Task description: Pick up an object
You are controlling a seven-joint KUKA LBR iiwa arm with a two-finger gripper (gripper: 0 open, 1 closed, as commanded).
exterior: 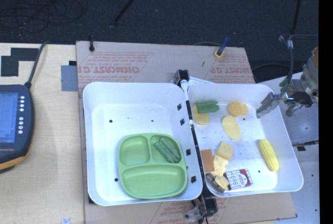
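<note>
- Red-and-white carton [240, 178], label unreadable, lies at the right bin's [291, 166] front.
- Corn [268, 154] lies beside it.
- Hand [283, 101] hovers spread at that bin's far right rim, pinching nothing.
- Cardboard [109, 62] reads mirrored "CHEMCAST".

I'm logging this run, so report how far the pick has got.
Done: nothing looks picked. The corn, the chips and the carton all lie in the right bin, and the beans lie in the green tray. In hand: the hand is at that bin's far right rim with nothing visible in it. Left: the whole grasp and lift.
</note>
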